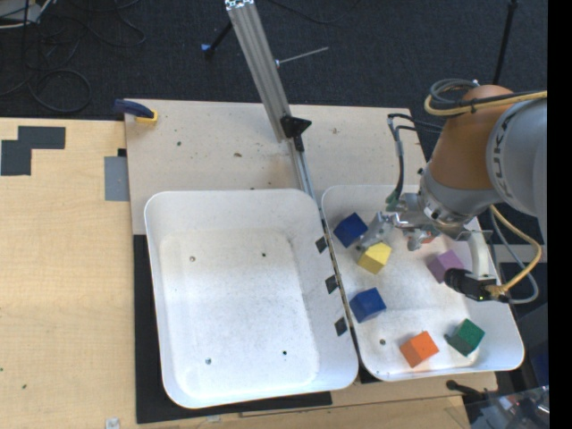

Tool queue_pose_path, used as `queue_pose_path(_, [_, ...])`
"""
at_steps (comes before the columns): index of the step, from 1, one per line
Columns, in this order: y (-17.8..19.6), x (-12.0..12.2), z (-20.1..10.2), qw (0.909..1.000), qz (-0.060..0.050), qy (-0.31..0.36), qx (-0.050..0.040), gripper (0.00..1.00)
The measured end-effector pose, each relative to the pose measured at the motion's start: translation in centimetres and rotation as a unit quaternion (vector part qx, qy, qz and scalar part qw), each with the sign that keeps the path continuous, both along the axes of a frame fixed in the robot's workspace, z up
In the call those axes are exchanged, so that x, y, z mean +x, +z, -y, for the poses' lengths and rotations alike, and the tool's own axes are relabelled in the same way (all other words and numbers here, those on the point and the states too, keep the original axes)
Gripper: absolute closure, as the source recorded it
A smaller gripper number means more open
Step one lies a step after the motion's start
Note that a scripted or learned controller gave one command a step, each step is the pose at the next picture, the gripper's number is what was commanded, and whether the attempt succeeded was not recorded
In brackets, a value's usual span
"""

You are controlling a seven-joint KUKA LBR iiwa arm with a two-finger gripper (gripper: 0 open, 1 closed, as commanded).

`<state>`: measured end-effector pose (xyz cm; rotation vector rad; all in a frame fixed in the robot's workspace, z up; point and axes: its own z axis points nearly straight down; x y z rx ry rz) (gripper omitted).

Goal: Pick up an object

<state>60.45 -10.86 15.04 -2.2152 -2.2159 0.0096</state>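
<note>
Right bin (500,351): yellow cube (374,256) just left-below hand (399,228).

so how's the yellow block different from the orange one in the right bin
The yellow block sits near the bin's middle, right beside the hand; the orange block lies at the near edge, far from the hand. The yellow block has a blue block close by up and to the left; the orange block's nearest neighbour is a green block. Both look like small cubes of similar size, resting turned at an angle on the floor of the right bin.
</note>
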Motion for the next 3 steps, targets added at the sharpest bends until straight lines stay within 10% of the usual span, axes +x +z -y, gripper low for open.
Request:
queue_pose_path(1, [-5.5, -0.2, -0.1, 1.0000, 0.000, -0.001, 0.0001, 0.00])
queue_pose_path(2, [-4.2, -0.1, 0.1, 1.0000, 0.002, -0.004, -0.0002, 1.00])
queue_pose_path(3, [0.1, -0.5, 0.1, 1.0000, 0.005, -0.004, -0.0006, 1.00])
